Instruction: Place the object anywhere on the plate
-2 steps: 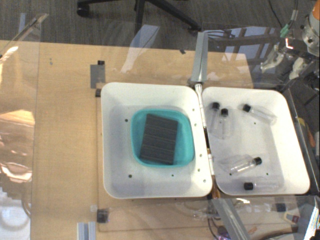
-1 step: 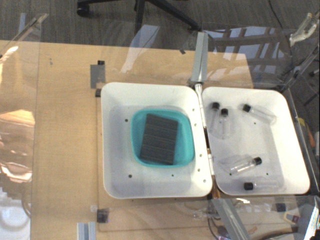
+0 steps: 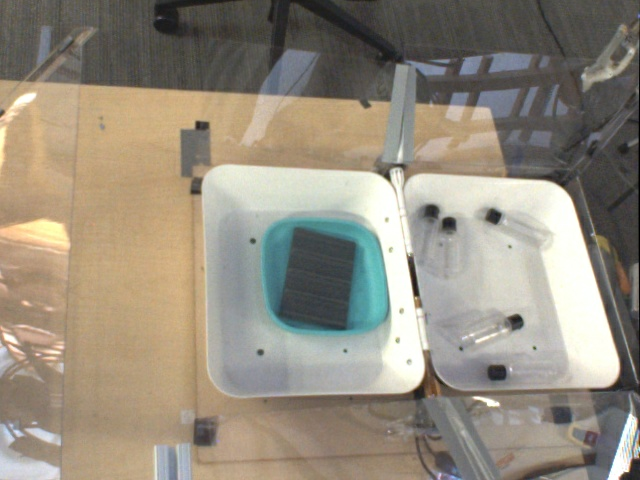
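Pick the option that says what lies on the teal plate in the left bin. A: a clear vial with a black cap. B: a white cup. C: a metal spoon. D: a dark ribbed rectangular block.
D: a dark ribbed block lies flat on the teal plate, while the clear vials are in the right bin.

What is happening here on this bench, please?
Nothing is being handled at this moment. Two white bins sit side by side. The left bin holds a teal plate with a dark ridged block lying on it. The right bin holds several small clear vials with black caps, scattered loose. So an object already rests on the plate.
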Available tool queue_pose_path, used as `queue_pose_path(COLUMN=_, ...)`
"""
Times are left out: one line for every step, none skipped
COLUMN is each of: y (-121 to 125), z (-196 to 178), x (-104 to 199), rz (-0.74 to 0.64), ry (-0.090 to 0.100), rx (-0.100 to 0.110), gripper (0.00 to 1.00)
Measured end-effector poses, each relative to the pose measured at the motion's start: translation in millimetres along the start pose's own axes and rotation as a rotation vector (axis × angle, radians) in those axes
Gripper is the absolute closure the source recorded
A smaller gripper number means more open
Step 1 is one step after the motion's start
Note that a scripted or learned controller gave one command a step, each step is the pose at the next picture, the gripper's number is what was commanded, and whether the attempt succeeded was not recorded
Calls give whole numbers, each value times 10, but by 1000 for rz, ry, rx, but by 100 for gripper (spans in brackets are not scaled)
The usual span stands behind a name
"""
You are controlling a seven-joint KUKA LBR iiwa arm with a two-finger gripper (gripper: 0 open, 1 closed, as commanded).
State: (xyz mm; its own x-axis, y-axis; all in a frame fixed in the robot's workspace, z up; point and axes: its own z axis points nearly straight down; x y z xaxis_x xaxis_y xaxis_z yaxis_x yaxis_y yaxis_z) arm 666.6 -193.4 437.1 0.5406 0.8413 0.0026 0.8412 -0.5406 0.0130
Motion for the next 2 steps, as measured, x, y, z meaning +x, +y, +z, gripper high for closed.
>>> queue_pose_path(y=-79, z=18, x=-97, rz=153, ry=-2, rx=4, gripper=0)
queue_pose_path(y=8, z=4, x=-41, rz=262, ry=0, rx=1, gripper=0)
